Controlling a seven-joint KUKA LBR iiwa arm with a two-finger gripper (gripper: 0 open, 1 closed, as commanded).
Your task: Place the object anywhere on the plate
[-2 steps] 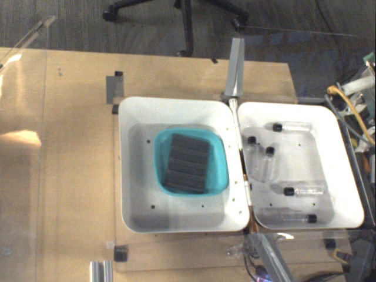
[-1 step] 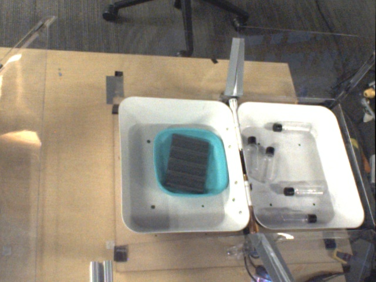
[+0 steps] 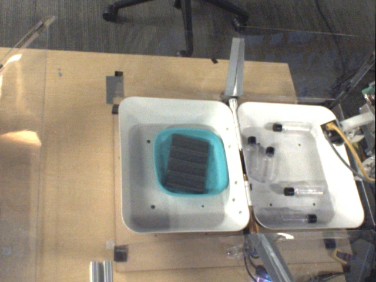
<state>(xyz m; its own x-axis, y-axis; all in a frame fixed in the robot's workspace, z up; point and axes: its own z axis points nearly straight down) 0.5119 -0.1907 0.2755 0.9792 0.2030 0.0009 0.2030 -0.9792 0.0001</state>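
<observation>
Camera view from above shows my wooden tabletop [image 3: 70, 175] with the two white bins set side by side, their inner rims touching. The left bin [image 3: 132, 216] holds a teal plate [image 3: 218, 163], square with rounded corners, sitting near the middle of the bin floor. On that plate lies the object [image 3: 188, 163], a dark grey ribbed block, slightly turned so its long side leans toward the upper right. It rests wholly inside the plate's raised rim and covers most of the flat centre.

The right bin [image 3: 341, 210] carries several clear tubes with black caps. One tube [image 3: 291, 126] lies near the far wall, two short ones stand or lie close together [image 3: 260, 145] toward the bin's left side, another [image 3: 304, 190] lies across the middle right, and one more [image 3: 294, 218] lies along the near wall.

As for my pincer, I cannot tell whether it is apart or together; at the right edge I make out only pale hardware and cables [image 3: 352, 128] beside the right bin, well apart from the plate and the block.

Beyond the tabletop, the black base of an office chair [image 3: 185, 7] stands on grey carpet. A grey metal bar [image 3: 235, 69] runs toward the seam between the two bins at their far side.
</observation>
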